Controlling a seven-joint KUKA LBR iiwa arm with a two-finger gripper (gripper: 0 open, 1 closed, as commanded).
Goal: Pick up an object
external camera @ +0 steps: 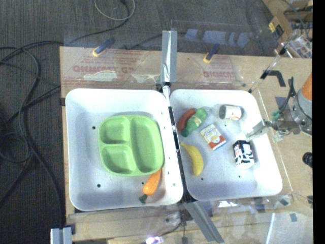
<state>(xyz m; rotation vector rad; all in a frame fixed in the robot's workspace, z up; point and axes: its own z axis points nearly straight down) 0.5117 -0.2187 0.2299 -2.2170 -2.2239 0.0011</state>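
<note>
gripper [259, 129]: at right bin's [264, 187] right rim, nothing seen between fingers; spread or clenched, can't tell
writing: faint red print on the sheet [109, 69] behind the bins, unreadable
right bin: banana [194, 157], small carton [213, 136], black-white cow-pattern can [244, 153], green bottle [195, 121]
left bin [81, 151]: green divided plate [131, 144], carrot [152, 183]
cut off: arm, past the right edge

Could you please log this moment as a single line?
arm: at right bin's right edge | gripper: fingers unclear | nearest: black-and-white carton | nothing seen held
</note>
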